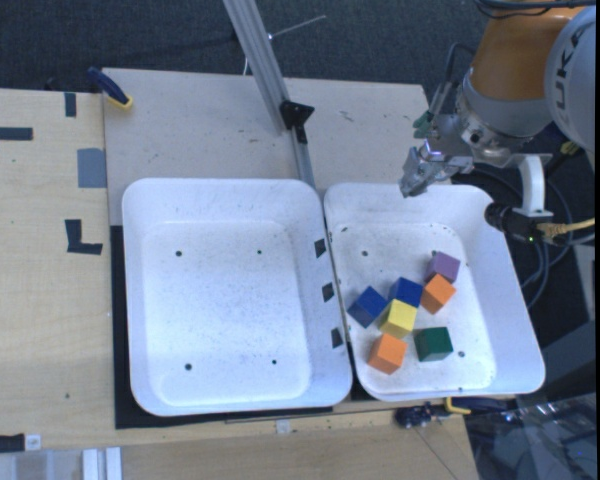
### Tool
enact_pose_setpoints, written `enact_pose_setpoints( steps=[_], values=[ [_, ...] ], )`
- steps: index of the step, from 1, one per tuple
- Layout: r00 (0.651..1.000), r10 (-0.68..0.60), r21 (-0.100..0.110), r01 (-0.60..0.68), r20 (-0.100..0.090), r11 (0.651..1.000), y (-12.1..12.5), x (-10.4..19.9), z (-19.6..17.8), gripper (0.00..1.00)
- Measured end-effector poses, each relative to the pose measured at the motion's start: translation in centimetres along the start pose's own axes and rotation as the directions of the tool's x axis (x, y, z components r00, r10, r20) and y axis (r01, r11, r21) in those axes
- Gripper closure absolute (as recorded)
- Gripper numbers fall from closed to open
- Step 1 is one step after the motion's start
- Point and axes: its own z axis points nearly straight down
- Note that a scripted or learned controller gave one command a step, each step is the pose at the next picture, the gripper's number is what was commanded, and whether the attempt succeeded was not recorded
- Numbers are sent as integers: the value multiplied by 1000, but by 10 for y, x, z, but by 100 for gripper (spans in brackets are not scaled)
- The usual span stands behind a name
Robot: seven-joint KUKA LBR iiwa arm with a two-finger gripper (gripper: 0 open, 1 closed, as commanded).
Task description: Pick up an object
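Arm (pixel 530 58) is cut off at the frame's top right, and its hand (pixel 417 180) is too blurry to tell if it's clenched. It hangs over the right bin's (pixel 500 268) far rim; cubes (pixel 405 318) sit well below it.

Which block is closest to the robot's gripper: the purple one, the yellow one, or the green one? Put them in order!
Measured from the gripper in the camera view:
1. Purple block, at the top of the pile in the right bin.
2. Yellow block, in the middle of the pile.
3. Green block, at the near edge of the pile.
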Motion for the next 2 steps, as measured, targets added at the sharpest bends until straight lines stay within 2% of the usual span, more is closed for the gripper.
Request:
enact_pose_setpoints(
  steps=[2],
  values=[
    [1000,-1,1,1,0,1000,-8,100,15,100]
  ],
)
